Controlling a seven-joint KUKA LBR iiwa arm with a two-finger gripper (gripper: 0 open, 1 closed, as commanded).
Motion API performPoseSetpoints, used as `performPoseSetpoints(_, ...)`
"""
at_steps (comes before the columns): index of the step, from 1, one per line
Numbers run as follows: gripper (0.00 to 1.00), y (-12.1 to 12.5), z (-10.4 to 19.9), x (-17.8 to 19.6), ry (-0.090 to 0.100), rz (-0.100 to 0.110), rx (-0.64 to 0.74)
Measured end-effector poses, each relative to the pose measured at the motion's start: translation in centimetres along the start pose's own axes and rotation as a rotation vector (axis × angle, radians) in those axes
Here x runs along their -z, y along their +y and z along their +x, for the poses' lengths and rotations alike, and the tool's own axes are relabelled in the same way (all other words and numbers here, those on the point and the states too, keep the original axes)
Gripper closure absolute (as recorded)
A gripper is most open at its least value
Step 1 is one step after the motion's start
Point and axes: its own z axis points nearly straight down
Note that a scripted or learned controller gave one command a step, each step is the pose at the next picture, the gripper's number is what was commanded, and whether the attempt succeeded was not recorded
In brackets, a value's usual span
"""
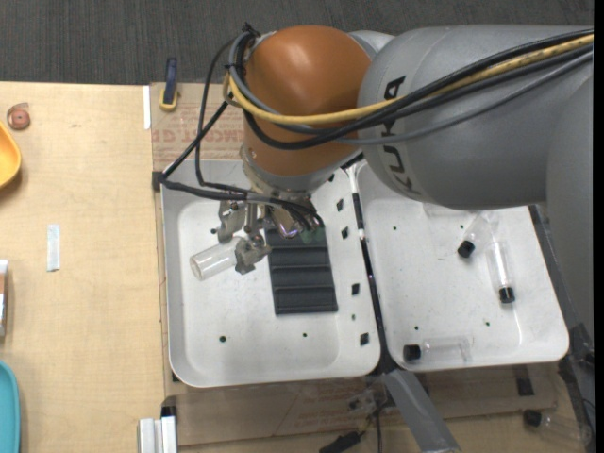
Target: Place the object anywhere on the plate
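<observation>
Two-finger metal gripper (247,242), finger state not discernible, hung over the left white bin (193,347); clear plastic tube (210,261) touched its left side, long axis left-right, dark ribbed rectangular plate (304,279) just right.

Arm (472,111): grey w/ orange band (302,92), black lettering, black & yellow cables. Two bins, left (198,347) & right (538,338), both white w/ small black dots. Ribbed block (304,276) in left bin: black. Tube (209,262) beside it: clear/whitish. Clear tubes w/ black caps (498,267) in right bin. Bench (85,253): pale wood grain. Yellow thing (6,159) at left edge; teal thing (8,409) at lower left. Floor (113,17): dark grey.
</observation>
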Motion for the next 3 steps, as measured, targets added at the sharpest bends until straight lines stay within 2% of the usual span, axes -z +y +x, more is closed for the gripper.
performPoseSetpoints(1, 1.00, 1.80, 4.37, 5.10, 0.000, 0.000, 0.071)
performPoseSetpoints(2, 0.00, 1.80, 4.36, 5.10, 0.000, 0.000, 0.071)
performPoseSetpoints(3, 1.00, 1.72, 4.24, 6.01, -0.003, 0.000, 0.067)
